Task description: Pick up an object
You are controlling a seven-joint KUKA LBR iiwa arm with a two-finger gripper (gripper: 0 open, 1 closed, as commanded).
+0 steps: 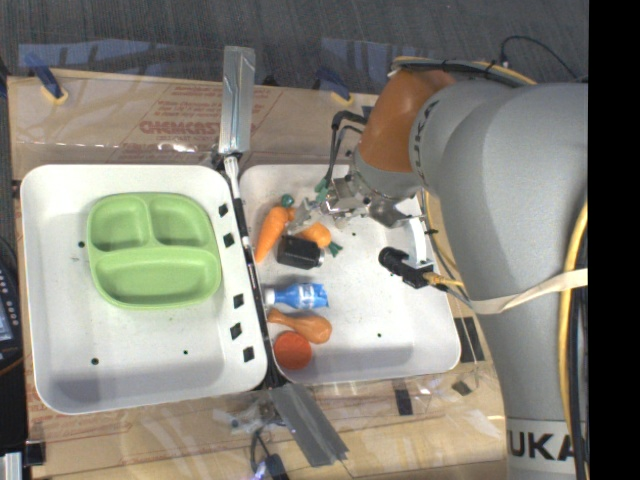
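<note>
Grey arm [500, 208] reaching in from the right, orange band [395, 118] above the wrist, bent down over the right bin [400, 343]; gripper [325, 206] low at the bin's upper left part, just above a black block [298, 252] and beside a small orange piece [317, 234]; finger spread and any hold impossible to tell. Orange carrot [270, 230] slanting near the divider; blue bottle [298, 296], tan gourd-shaped toy [300, 323] and red ball [292, 349] lower down; green divided plate [153, 248] in the left bin [60, 368].
</note>
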